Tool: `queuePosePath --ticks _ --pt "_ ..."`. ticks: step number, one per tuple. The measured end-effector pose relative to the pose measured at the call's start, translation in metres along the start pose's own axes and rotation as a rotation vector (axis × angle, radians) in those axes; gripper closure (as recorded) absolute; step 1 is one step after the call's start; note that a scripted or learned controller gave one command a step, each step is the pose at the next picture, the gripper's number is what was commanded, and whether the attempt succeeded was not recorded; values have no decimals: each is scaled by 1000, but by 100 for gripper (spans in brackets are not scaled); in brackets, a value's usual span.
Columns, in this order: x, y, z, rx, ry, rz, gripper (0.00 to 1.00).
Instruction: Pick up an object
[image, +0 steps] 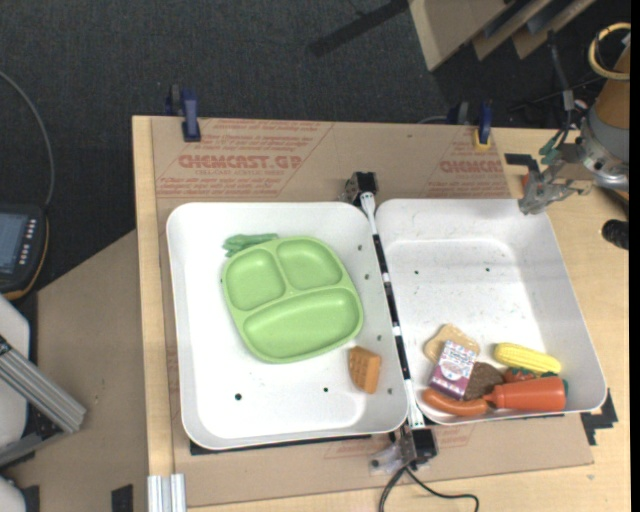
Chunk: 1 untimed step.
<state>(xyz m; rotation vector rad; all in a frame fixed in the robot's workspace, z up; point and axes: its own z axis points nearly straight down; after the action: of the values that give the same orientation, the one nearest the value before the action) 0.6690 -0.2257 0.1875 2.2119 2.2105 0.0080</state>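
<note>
- The tool (537, 192) hung at the upper right of the camera view, over the table (300, 160) just beyond the far right corner of the right bin (470, 250); it was small and partly blurred there, so whether it was released or clenched could not be told, and nothing could be seen in it.
- The objects to pick lay heaped in the near right corner of the right bin, well apart from the tool.
- In that heap a carrot (528, 395) lay on its side along the near edge, with a yellow corn cob (527, 357) just behind it.
- A sausage (455, 405) lay at the near left of the heap, touching the carrot's end.
- A small purple and white packet (455, 366) leaned over a tan cracker-like piece (445, 340), with a dark brown piece (485, 380) beside the packet.
- The far part of the right bin showed bare white floor with a few dark specks.
- In the left bin (200, 330) sat a green divided plate (290, 298) with three compartments, placed toward the far middle.
- A small green leafy item (248, 241) lay just beside the plate's far left corner, touching or nearly touching it.
- A small orange-brown waffle-like piece (365, 368) stood near the plate's near right corner, close to the wall between the bins.
- Two blue clamps (187, 110) gripped the far edge of the table.
</note>
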Motion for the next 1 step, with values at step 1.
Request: queuePosePath --ticks 1 --pt "35 -6 109 22 10 -3 100"
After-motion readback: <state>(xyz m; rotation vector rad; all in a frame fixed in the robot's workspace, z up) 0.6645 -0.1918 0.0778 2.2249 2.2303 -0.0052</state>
